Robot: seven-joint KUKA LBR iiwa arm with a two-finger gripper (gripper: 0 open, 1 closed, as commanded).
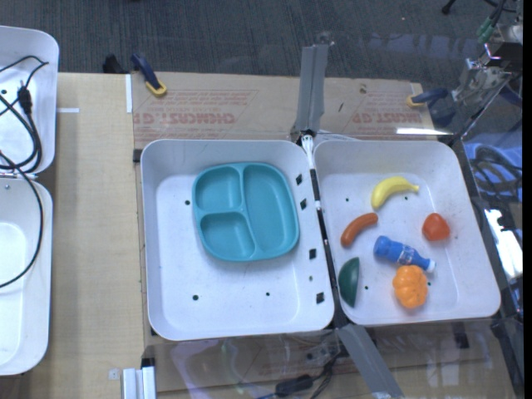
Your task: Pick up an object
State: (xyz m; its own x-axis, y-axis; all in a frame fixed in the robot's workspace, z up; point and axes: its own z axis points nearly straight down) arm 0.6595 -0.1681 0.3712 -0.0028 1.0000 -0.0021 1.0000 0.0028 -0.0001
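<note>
The right bin (449,165) holds several small objects. A yellow banana (392,191) lies near its back, with an orange-red sausage (358,228) just left of and below it. A red-orange round fruit (435,227) sits toward the right wall. A blue bottle with a white cap (401,253) lies in the middle, and an orange bumpy fruit (410,287) rests right in front of it. A dark green wedge (349,280) leans by the left wall.
The left bin (166,289) carries a teal divided plate (246,210) with three compartments. A grey divider post (312,90) rises between the bins at the back. Blue clamps (148,75) sit on the cardboard behind. White trays with black cables (21,123) stand at far left.
</note>
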